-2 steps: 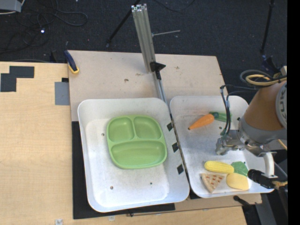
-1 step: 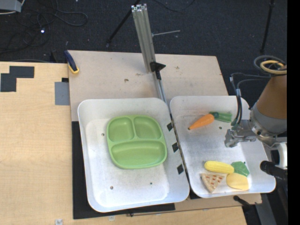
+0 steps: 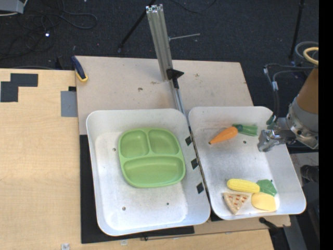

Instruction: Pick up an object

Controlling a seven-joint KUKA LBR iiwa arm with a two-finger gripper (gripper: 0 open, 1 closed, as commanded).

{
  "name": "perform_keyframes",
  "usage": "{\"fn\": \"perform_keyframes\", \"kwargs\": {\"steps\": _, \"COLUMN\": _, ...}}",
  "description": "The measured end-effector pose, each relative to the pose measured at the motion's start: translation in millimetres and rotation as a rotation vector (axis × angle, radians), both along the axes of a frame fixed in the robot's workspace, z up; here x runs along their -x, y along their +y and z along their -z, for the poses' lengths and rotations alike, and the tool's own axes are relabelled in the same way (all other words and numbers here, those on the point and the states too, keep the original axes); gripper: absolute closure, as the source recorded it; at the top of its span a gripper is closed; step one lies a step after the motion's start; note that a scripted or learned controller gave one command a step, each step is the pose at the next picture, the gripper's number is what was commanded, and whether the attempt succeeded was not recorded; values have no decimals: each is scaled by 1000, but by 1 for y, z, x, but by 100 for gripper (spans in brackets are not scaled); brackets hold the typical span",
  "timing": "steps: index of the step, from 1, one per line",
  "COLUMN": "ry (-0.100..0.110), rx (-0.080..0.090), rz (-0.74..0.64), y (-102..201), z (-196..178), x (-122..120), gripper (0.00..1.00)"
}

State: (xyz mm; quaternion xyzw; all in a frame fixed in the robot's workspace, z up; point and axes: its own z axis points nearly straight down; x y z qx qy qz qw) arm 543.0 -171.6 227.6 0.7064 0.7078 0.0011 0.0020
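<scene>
Plate sits in left bin. Right bin: carrot at back, corn & pizza in front.

Dark carpeted floor strewn with cables; pale wooden bench; aluminium post behind.

claw over right bin, toy carrot

I read no text, label, brand, number or sign anywhere: the green divided plate, the two white bins and the wooden bench all bear plain, unmarked surfaces.
</scene>
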Motion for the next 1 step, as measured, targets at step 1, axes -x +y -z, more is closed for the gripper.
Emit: {"fn": "perform_keyframes", "kwargs": {"steps": 1, "ry": 9, "rx": -2, "rz": 2, "y": 0, "z": 27, "x": 0, "gripper": 100}}
